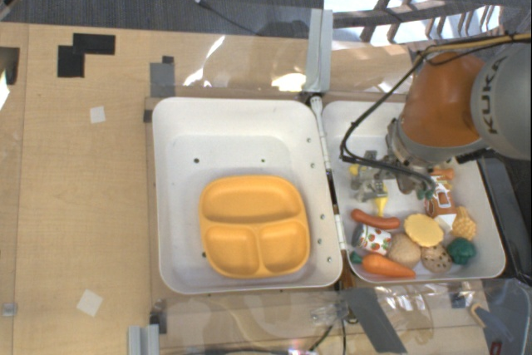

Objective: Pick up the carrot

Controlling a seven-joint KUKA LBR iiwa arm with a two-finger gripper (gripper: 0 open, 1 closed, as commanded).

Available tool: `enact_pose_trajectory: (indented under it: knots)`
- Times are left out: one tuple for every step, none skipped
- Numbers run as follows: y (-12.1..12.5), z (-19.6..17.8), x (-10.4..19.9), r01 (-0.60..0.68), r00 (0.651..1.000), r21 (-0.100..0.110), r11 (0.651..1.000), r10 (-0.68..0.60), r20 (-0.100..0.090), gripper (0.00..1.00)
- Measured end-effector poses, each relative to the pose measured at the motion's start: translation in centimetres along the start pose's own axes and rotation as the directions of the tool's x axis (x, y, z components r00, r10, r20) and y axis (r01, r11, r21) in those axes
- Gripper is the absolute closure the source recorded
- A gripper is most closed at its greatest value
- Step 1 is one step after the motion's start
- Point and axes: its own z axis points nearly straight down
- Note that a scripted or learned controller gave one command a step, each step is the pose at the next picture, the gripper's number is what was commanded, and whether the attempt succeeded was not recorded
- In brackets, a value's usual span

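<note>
Carrot [387,265] lies at the near edge of the right bin [495,255], beside a sausage [376,220] and cookie [435,259]. Pincer [376,179] hangs farther back; finger state cannot be determined. Arm [482,100] lettering reads "KU".

Bright, even overhead light, soft rather than harsh. Strong glare on the clear panel behind the bins [274,81], with white patches blown out near the centre post and at the upper right. Faint reflections along the clear strip at the near edge too. Shadows short and diffuse: a pale grey rim inside the left bin [179,179], a soft dark edge under the yellow tray [253,224], denser shade beneath the arm [449,100] over the right bin [332,125]. Moderate sharpness only; small items in the right bin slightly soft, fine detail muddy. Mild bending of straight desk [75,204] lines toward the edges.
</note>
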Motion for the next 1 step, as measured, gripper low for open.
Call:
enact_pose_trajectory:
  knots:
    - [4.6, -10.06, -3.76, 0.136, 0.991, -0.001, 0.991, -0.136, 0.006, 1.0]
